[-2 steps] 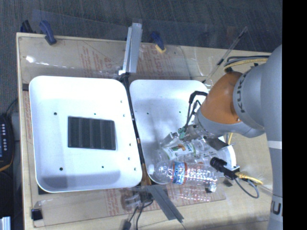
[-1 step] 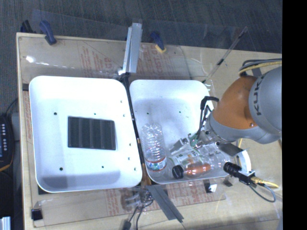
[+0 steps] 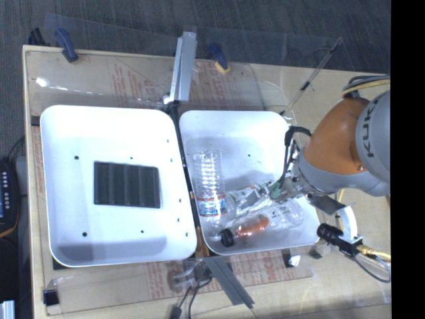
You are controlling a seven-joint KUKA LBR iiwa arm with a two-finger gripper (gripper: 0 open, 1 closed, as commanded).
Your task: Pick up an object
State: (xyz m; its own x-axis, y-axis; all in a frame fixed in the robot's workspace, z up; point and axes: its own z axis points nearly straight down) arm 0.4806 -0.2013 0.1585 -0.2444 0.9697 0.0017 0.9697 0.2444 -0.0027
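The right bin holds several bottles. A clear bottle with a blue label lies lengthwise near its left wall. A second clear bottle lies slanted in the middle. In front of it lies an orange bottle with a black cap, and a crumpled clear bottle rests at the front right. My gripper reaches down into this bin from the right, at the right end of the slanted clear bottle. The grey and orange wrist hides the rest of the hand.
The left bin holds a flat black ribbed rectangle in its middle. A metal bar stands upright behind the gap between the bins. Blue clamps sit on the bench's back edge.
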